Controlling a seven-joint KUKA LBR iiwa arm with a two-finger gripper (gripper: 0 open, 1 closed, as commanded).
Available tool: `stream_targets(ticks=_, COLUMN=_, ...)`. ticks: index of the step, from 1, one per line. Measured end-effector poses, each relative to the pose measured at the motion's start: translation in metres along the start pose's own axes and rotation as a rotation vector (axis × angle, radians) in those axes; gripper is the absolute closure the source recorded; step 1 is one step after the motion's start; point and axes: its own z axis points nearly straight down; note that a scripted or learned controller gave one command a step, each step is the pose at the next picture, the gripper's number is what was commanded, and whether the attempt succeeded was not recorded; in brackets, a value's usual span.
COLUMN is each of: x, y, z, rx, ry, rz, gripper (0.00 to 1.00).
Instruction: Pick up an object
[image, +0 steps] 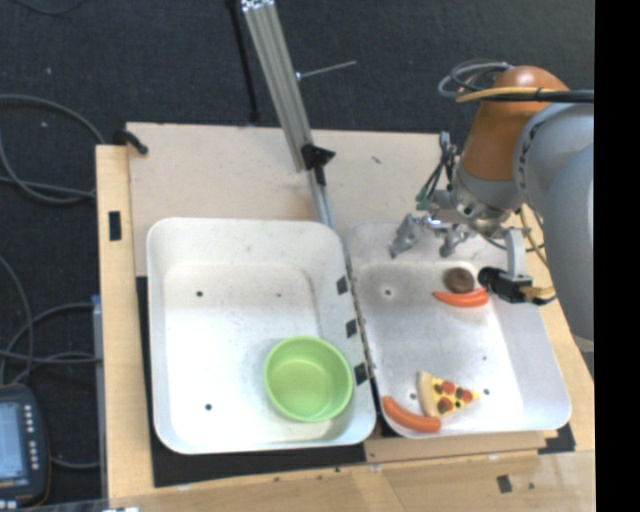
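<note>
At the far left of the frame lie dark floor and loose cables, then the pale wooden desk (200, 175) begins. On it the shallow white plastic left bin (200, 260) takes the left-centre of the picture. It holds one thing, a round light-green plastic bowl (308, 377), sitting upright in its lower right corner, near the wall shared with the other bin. A slanted grey aluminium rail (285, 90) comes down from the top centre to the gap between the bins.

The shallow white plastic right bin (520, 395) holds the candidates for the task. Along its lower edge lie an orange-red toy sausage (410, 416) and, touching or just beside it, a toy pizza slice with red dots (445, 393). In the upper part lie a small brown round object (458, 279) and an orange carrot-like piece (461, 296) just below it.

The claw (440, 232) hangs over the upper rim of this bin, near the brown object, probably because the program aims there. Whether it is open or closed I cannot tell; nothing is visibly gripped.
</note>
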Motion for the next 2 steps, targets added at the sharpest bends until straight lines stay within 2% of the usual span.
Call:
stream_targets(ticks=1, x=-0.001, y=0.002, z=-0.015, rx=-0.008, ry=-0.001, rz=-0.002, gripper=1.00)
stream_targets(ticks=2, x=-0.002, y=0.003, z=-0.059, rx=-0.011, ry=0.004, rz=-0.001, gripper=1.00)
